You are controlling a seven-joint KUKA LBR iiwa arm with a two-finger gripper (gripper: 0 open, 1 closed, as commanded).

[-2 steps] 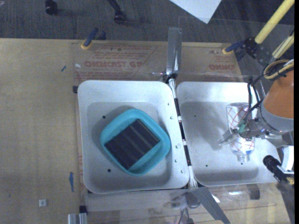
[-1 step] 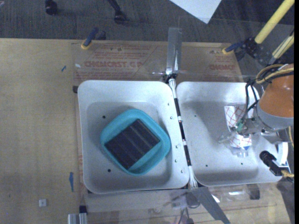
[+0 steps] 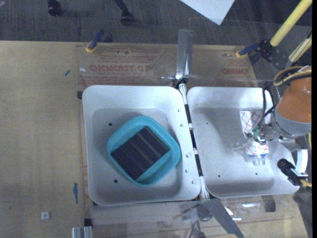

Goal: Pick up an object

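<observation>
A small clear plastic item with red and blue markings (image 3: 257, 149) lies in the right bin (image 3: 218, 177), towards its right side. Just behind it is a white piece with a red grid pattern (image 3: 246, 119). My gripper (image 3: 259, 137) hangs low over these two things, reaching in from the right below the orange band (image 3: 298, 101) of the arm. The wrist and cables hide where the gripper meets them. In the left bin (image 3: 99, 182) rests a turquoise square dish (image 3: 171, 145) with a dark ridged block (image 3: 139, 152) lying inside it.
A metal divider with screws (image 3: 190, 133) separates the two bins. A black part of the arm (image 3: 287, 168) overhangs the right bin's right rim. Clamps (image 3: 94, 41) and a yellow-handled tool (image 3: 292, 16) sit at the bench's back edge.
</observation>
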